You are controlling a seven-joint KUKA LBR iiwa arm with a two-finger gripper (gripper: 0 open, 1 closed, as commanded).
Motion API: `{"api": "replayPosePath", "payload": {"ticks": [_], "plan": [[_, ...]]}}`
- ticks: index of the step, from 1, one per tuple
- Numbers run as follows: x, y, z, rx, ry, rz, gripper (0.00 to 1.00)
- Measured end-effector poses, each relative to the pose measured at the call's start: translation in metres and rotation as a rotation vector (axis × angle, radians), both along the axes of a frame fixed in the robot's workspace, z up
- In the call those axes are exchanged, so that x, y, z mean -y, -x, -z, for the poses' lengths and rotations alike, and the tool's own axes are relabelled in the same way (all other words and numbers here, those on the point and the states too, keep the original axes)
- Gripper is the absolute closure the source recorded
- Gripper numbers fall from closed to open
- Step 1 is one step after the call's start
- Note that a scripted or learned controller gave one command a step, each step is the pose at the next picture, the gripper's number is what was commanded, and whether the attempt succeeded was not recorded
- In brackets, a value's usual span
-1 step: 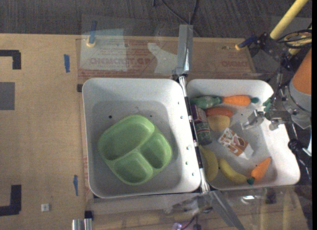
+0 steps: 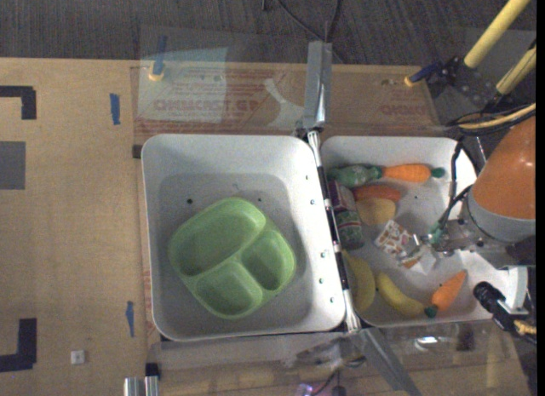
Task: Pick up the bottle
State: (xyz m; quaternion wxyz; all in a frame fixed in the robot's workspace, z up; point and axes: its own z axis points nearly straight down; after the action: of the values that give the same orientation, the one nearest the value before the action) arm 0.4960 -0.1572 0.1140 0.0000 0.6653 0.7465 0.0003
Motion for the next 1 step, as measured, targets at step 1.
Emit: {"api": "replayPosePath", "payload": {"ticks": [1], "plan": [[0.0040, 0.0002, -0.0102, 0.004, 0.002, 0.008, 1.00]]}}
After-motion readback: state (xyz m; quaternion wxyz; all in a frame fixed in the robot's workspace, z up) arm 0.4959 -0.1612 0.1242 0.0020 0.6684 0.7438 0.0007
